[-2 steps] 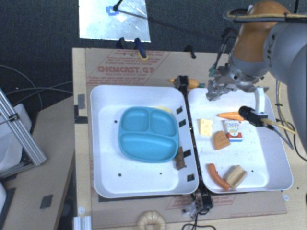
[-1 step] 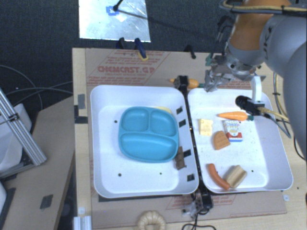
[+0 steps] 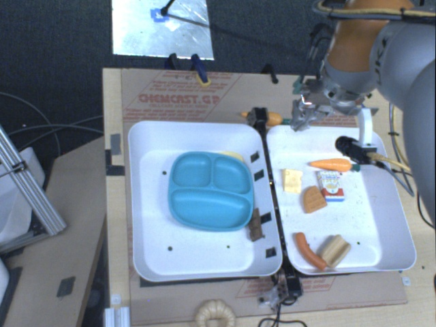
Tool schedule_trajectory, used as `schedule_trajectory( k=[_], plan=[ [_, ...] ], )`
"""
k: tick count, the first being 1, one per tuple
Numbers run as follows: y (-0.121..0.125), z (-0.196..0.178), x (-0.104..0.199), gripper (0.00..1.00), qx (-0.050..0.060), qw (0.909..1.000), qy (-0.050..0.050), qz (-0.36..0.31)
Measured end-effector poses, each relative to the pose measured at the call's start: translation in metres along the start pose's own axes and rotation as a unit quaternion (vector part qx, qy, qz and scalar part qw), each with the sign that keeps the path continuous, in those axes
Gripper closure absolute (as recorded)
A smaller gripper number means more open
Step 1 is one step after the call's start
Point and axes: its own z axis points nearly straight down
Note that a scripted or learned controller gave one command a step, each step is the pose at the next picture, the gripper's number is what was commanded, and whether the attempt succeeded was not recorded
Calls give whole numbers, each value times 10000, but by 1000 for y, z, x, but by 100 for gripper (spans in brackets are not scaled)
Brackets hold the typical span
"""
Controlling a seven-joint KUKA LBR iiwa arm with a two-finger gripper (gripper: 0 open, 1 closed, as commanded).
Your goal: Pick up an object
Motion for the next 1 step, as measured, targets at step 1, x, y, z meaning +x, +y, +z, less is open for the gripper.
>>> schedule_trajectory(
  k=[1],
  plan=[
    [-10,-1,-3,100,6,10000,-2,23]
  ],
)
